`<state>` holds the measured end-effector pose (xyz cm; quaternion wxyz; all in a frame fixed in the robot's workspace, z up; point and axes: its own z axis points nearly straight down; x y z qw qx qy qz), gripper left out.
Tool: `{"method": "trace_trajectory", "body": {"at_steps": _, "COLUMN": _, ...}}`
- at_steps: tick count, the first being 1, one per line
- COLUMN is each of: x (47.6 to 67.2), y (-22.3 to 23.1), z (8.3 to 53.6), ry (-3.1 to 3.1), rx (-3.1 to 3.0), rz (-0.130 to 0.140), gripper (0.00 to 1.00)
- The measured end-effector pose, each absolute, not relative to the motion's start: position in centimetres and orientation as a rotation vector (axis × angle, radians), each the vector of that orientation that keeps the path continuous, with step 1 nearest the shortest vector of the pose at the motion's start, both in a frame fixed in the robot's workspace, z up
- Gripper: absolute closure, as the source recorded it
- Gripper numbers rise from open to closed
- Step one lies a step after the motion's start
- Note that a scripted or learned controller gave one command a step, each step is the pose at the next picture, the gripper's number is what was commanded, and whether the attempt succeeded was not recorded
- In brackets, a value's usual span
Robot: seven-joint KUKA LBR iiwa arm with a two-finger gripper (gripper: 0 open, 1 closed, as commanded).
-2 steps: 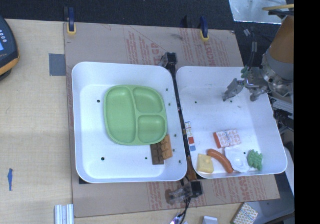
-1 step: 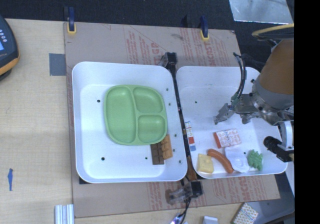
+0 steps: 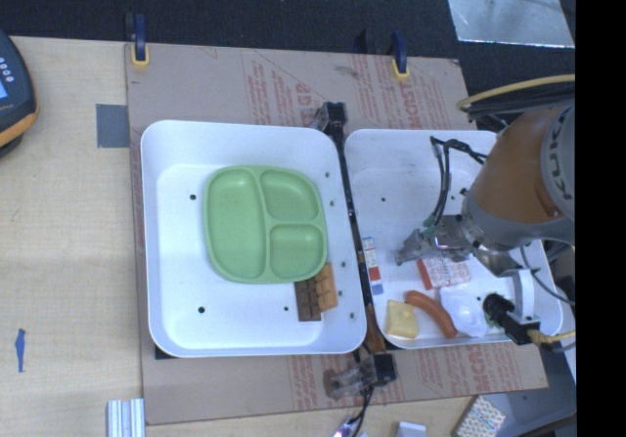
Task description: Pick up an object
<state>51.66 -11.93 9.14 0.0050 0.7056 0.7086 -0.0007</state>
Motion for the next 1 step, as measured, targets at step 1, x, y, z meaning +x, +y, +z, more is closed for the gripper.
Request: {"method": "trace_trajectory", "body": {"at_steps": 1, "x": 51.90, "y": -12.09, "z": 10.73, "ry": 2.218, "rx": 2.210, "rz": 0.004, "gripper": 1.00}}
